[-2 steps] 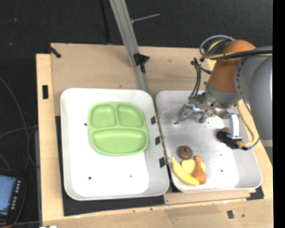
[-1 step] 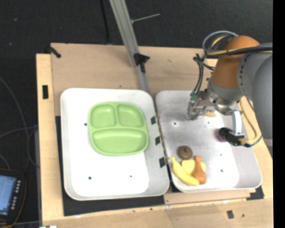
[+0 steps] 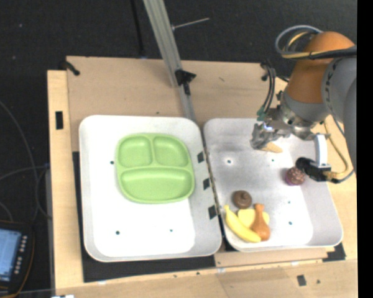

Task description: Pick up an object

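My gripper (image 3: 261, 138) hangs over the far part of the right bin (image 3: 236, 151), under the orange-banded wrist. A small tan object (image 3: 273, 146) lies right beside its tip, touching or nearly so. A dark purple round fruit (image 3: 294, 176) sits toward the bin's right side. Near the front lie a brown round piece (image 3: 241, 198), a yellow banana (image 3: 239, 226) and an orange drumstick-shaped piece (image 3: 261, 222), packed close together.
The left bin (image 3: 99, 228) holds a green divided plate (image 3: 155, 168). A slanted metal pole (image 3: 168, 48) rises from the seam between the bins at the back. A black and white fitting (image 3: 317, 160) with cable hangs off the arm over the right bin's right side.
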Available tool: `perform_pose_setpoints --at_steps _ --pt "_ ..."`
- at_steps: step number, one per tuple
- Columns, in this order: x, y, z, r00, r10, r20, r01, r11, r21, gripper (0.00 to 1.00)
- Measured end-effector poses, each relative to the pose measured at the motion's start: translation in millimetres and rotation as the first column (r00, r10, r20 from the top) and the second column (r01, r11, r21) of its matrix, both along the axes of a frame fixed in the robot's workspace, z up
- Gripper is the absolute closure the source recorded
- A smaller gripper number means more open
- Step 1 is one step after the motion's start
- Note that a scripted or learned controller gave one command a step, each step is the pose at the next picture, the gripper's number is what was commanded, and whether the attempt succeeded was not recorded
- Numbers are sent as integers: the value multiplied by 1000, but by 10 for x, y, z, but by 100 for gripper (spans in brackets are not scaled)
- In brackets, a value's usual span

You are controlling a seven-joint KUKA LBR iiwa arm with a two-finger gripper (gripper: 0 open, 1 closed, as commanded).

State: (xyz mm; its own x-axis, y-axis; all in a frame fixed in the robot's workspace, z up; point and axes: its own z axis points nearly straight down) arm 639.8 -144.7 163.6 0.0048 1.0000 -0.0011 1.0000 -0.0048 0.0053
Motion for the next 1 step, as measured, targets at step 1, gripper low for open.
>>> perform_pose_setpoints --at_steps 1 --pt "35 -15 656 1000 7 4 -7 1000 -2 100"
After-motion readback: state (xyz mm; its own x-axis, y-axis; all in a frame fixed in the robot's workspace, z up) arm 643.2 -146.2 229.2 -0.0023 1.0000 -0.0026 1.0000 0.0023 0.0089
